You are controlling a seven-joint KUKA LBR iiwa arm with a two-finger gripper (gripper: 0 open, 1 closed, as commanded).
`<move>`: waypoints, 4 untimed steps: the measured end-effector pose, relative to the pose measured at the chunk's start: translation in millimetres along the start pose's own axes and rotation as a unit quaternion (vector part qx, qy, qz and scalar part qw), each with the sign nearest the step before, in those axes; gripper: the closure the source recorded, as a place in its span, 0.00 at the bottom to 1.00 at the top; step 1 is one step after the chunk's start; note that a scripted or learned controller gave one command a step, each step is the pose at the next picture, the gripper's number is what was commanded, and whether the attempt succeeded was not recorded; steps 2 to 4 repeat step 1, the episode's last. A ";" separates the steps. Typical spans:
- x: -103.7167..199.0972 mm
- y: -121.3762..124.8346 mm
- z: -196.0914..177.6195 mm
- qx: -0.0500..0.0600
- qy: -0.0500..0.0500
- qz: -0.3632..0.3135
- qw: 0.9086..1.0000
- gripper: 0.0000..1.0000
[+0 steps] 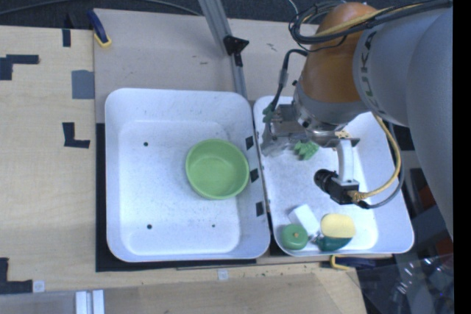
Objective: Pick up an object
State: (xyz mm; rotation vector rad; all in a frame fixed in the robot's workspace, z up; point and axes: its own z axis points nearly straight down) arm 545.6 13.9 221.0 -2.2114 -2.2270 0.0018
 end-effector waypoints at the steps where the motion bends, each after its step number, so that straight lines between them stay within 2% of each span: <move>1: 52.6 0.6 8.3 0.000 0.000 0.000 1.000 1.00; 4: 52.6 0.6 8.3 0.000 0.000 0.000 1.000 1.00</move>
